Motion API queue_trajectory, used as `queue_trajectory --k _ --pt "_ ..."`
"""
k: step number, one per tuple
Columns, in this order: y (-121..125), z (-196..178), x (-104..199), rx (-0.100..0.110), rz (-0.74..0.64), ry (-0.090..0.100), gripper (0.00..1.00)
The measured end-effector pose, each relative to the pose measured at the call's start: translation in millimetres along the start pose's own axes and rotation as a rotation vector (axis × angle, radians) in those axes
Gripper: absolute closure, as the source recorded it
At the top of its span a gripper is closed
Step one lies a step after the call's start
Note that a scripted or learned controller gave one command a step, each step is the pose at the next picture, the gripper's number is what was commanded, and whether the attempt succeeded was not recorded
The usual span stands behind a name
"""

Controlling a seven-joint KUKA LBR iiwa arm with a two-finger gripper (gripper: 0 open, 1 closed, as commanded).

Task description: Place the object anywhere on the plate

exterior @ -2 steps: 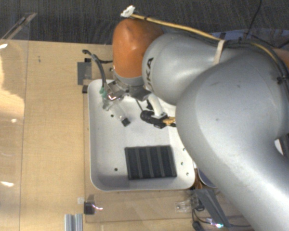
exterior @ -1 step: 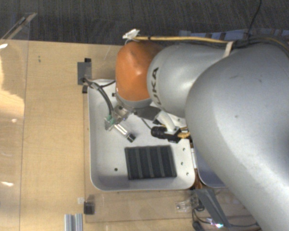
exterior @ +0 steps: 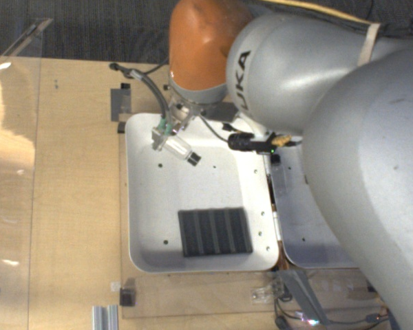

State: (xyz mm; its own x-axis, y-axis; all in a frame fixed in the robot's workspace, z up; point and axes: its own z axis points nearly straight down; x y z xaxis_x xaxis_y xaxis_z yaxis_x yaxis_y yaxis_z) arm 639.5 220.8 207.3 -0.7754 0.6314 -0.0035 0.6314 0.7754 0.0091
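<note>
A dark ribbed rectangular plate (exterior: 215,231) lies flat in the near part of the left white bin (exterior: 146,205). My gripper (exterior: 173,143) hangs over the far left corner of that bin, well beyond the plate and slightly to its left. A small greenish piece (exterior: 165,126) shows at the gripper, and a small dark bit (exterior: 193,158) sits at its lower end. I cannot tell whether either is a separate object or part of the gripper. The orange wrist band (exterior: 201,40) stands just above it.
The large grey arm (exterior: 330,81) covers most of the right bin (exterior: 310,243). A black cable (exterior: 251,141) runs across the left bin's far right corner. Wooden bench surrounds the bins, with a clear sheet (exterior: 14,184) at the left and small brackets (exterior: 127,295) near the front.
</note>
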Motion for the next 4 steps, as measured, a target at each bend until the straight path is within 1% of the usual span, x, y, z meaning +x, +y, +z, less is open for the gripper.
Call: queue_trajectory --k 1,2,3,4 --pt "-39 57 48 0.007 0.404 0.002 1.0" --pt "-112 79 106 0.008 0.467 0.002 1.0" --pt "-69 -34 31 0.001 0.012 -0.001 1.0" --pt "-37 91 53 0.009 0.622 0.001 1.0"
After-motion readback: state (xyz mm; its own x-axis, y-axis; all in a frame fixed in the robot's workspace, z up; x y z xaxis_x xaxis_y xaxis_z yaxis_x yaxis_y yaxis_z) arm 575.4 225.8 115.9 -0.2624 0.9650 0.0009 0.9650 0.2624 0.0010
